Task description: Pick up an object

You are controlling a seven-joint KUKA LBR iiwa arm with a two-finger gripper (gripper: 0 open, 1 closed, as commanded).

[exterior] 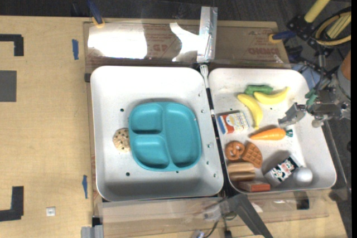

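Note:
The right bin (319, 149) holds several toy foods. Two yellow bananas (252, 107) lie beside a green piece (257, 88) at the back. An orange carrot (269, 133) lies mid-bin, with a small white carton (233, 121) to its left. A pretzel (235, 149), a waffle (252, 155), a brown block (241, 170), a black-and-white box (283, 170) and a silver ball (303, 176) crowd the front. My gripper (297, 112) hovers at the bin's right side, just above and right of the carrot's green top, with nothing visibly held.
The left bin (106, 120) bears a teal divided plate (165, 135) and a cookie (121, 139) at its left. A clear panel (145, 36) stands behind the bins. Yellow hose and cables (329, 14) sit at the back right.

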